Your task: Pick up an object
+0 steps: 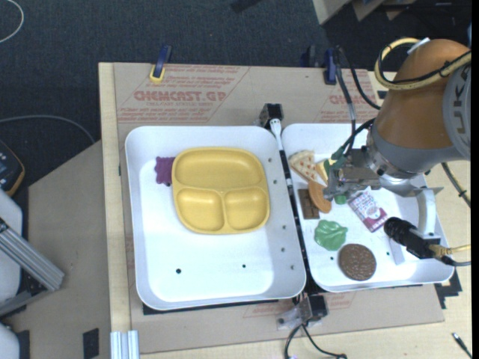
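Gripper (338, 188) above green toy (329, 234), brown disc (357, 261) nearby.

Red print reading "CHEMCAST GP" runs across the brown protective sheet (187, 88) beneath the bins; smaller lines are illegible.

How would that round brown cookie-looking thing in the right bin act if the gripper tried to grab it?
The brown disc lies flat on the right bin's floor, so fingers would probably find little edge to pinch. It looks rigid and thin, likely light. Lying on its face, it probably won't roll; a push would more likely slide it toward the green piece beside it.
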Robot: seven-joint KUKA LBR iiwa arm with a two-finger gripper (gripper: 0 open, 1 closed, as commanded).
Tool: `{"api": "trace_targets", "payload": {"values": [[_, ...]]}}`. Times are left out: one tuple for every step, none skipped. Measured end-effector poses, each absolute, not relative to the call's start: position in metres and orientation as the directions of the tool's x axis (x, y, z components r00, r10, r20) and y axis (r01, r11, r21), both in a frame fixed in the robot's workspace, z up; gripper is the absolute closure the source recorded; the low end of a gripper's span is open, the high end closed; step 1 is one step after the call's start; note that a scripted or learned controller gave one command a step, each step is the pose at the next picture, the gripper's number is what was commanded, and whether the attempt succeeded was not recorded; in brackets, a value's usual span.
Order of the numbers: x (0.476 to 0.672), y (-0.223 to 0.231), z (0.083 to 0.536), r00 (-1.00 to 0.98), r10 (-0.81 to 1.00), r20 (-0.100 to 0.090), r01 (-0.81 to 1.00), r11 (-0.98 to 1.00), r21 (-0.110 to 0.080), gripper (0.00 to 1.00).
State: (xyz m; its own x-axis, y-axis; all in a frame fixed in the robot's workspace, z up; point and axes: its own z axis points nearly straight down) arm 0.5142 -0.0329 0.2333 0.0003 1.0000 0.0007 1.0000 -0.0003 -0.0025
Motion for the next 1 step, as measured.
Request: {"api": "trace_targets", "payload": {"values": [[0.5213,-0.0377,0.2341,0.000,1.000,0.000,1.000,0.000,0.002,1.00]]}}
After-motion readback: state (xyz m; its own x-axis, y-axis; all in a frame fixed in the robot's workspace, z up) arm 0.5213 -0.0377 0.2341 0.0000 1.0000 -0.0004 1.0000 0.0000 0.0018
